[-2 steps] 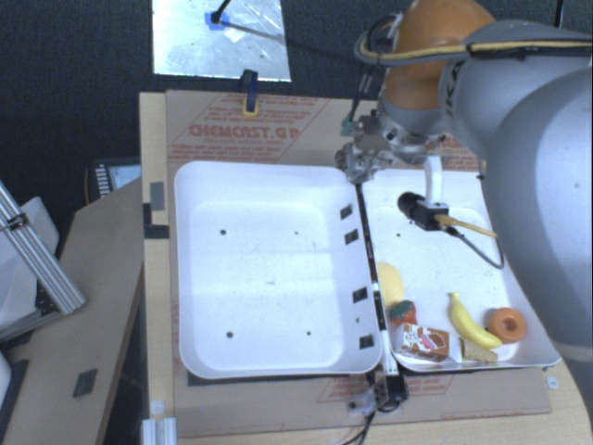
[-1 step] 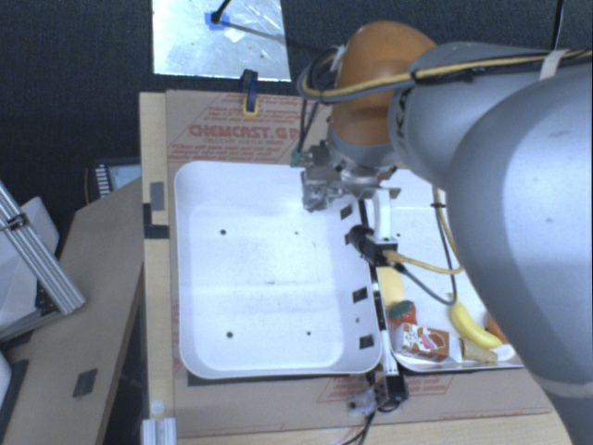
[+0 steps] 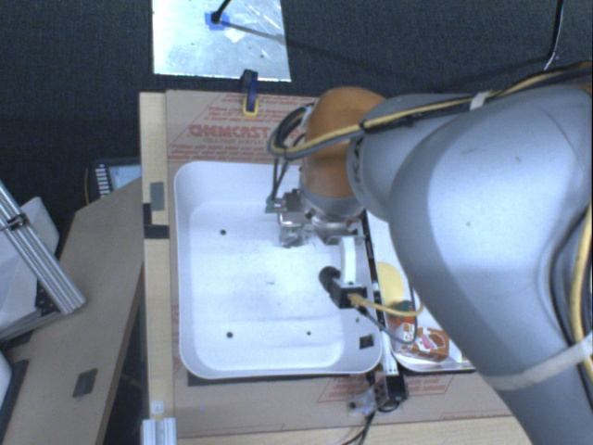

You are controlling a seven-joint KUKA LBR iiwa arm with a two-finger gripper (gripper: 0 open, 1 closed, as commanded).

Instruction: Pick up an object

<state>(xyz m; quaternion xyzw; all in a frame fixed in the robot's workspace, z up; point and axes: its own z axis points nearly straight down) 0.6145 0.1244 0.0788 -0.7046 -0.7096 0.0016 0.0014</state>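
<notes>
Grey and orange, the arm [image 3: 463,202] is reaching over the seam between the two bins and is hanging its gripper [image 3: 291,228] low above the white floor of the left bin [image 3: 199,276], near that bin's far right corner. Whether the jaws are open or closed I cannot tell; the wrist is covering them from above, and nothing is showing as gripped.

The likely things to pick are lying on the other side of the jaws, in the right bin [image 3: 443,363]: a yellow object [image 3: 397,290] and, nearer the camera, an orange-and-white object [image 3: 428,343], both partly hidden under the arm and well apart from the gripper.

Judging from this, the approach is calling for a target actually beneath the jaws. Doing it well would probably mean carrying the gripper across the dividing walls, centring it over one item, descending straight, and closing only once the item is sitting between the jaws.
</notes>
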